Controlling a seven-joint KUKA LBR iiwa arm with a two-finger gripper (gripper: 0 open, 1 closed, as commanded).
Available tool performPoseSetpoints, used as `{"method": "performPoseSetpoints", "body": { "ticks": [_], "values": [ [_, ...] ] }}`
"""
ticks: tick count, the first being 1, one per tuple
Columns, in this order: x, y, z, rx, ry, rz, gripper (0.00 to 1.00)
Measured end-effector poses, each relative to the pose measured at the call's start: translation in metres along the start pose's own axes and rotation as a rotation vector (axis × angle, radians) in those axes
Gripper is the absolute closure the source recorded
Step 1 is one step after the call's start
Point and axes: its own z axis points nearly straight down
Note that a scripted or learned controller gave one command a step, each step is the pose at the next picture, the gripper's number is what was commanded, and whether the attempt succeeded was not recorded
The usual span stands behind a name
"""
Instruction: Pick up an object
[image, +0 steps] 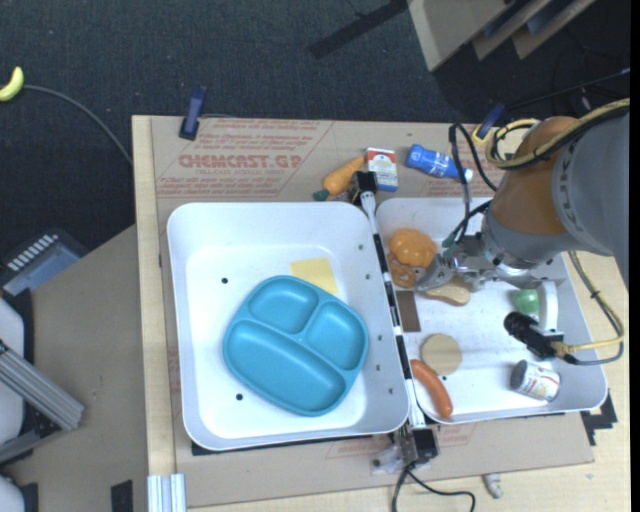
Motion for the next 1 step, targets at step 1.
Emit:
{"method": "performPoseSetpoints", "body": {
  "ticks": [1],
  "values": [
    [0.049, -0.0347, -0.1156, 0.002, 0.001, -0.001, 1.0]
  ]
}}
